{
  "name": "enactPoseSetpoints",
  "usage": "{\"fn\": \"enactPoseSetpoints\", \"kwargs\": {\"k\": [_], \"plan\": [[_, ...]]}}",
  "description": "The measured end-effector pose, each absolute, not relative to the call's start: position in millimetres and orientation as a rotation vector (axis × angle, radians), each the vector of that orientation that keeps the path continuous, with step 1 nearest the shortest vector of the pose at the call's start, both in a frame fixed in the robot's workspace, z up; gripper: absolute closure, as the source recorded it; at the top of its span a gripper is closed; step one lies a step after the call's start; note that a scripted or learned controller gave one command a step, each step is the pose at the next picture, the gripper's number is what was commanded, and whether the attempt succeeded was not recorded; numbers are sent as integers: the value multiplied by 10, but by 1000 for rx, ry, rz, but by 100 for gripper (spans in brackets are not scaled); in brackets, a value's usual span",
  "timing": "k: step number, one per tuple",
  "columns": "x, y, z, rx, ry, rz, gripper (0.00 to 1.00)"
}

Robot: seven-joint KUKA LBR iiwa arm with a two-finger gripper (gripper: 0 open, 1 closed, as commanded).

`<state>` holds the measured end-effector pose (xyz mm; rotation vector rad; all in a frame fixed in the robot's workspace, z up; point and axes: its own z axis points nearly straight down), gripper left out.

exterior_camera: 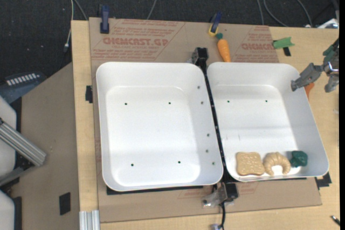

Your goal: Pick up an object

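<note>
The right bin [269, 116] holds three small items along its near wall: a tan toast slice [249, 164], a pale croissant [276, 163] and a dark green piece [298, 158]. My gripper [314, 83] hangs at the far right corner of this bin, over its rim, well away from the three items. Its fingers [303, 78] are spread open with nothing between them. An orange carrot [223, 50] lies on the cardboard just behind the right bin, outside it.
The left bin [156, 124] stands beside the right one, with a black clip [200, 55] at their shared far corner. Blue clamps [104, 19] [215, 23] and a green clamp [283, 43] hold the cardboard's back edge. Cables run across the dark floor behind.
</note>
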<state>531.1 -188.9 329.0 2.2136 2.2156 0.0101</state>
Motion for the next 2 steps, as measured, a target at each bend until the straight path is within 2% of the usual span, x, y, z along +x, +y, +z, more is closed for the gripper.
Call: {"fn": "enactPoseSetpoints", "kwargs": {"k": [1, 2], "plan": [[5495, -1827, 1826, 2225, 2227, -6, 0], [5469, -1218, 978, 2221, 2232, -5, 0]]}}
